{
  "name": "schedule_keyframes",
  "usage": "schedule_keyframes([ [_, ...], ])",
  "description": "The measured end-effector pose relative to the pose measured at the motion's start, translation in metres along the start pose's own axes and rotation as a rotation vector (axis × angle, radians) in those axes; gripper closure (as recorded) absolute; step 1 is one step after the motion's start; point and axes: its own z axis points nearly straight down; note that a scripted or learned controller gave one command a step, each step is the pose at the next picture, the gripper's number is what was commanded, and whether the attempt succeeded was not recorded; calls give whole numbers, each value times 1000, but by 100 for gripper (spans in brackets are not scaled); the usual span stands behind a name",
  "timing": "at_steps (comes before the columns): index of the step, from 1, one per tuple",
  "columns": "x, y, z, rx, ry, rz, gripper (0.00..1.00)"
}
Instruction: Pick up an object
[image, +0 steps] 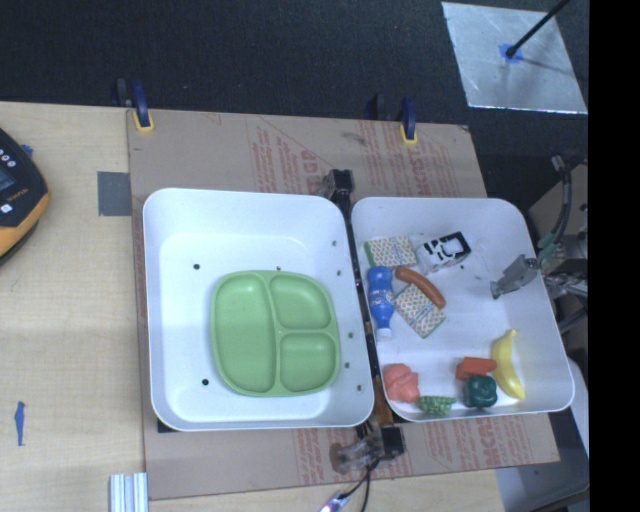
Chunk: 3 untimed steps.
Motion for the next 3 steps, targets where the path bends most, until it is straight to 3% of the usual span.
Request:
schedule_keyframes([
  [1,27,-43,137,1,1,-1,0],
  [2,82,14,132,0,0,-2,0],
  [3,82,137,137,4,0,2,0],
])
